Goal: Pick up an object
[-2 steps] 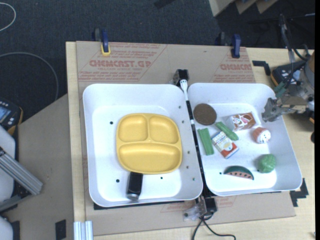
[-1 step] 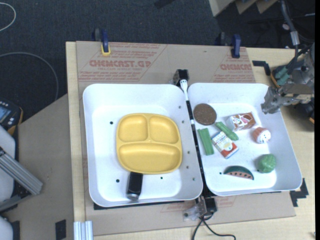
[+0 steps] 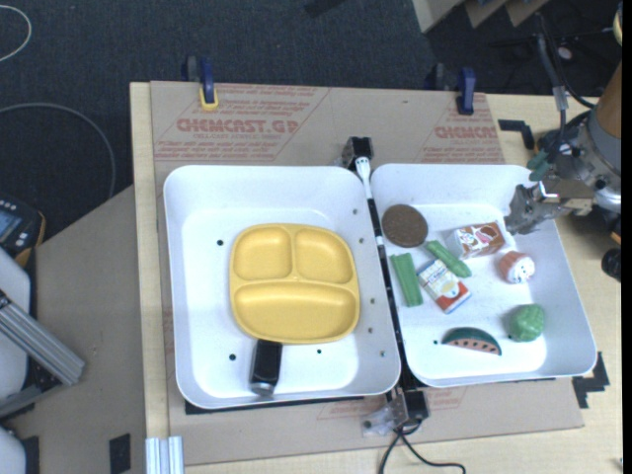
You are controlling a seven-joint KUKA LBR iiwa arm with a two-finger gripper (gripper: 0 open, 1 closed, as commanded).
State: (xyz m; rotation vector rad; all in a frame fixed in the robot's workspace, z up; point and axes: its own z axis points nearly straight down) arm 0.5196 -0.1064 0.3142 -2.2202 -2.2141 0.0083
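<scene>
**Count of what sits on the desk**

Two white bins: the left bin [image 3: 188,265] and the right bin [image 3: 553,344].

In the left bin, two things: one yellow divided tray [image 3: 293,282] and one dark rectangular object [image 3: 265,363] by the bin's near edge.

In the right bin, eight things: one brown round disc [image 3: 404,225], two green sticks [image 3: 406,278] [image 3: 448,259], two small printed packets [image 3: 478,239] [image 3: 442,284], one red-and-white ball-like toy [image 3: 514,267], one green lumpy toy [image 3: 525,322] and one watermelon slice [image 3: 470,341].

Two blue clamps [image 3: 206,79] [image 3: 466,91] along the far edge.
</scene>
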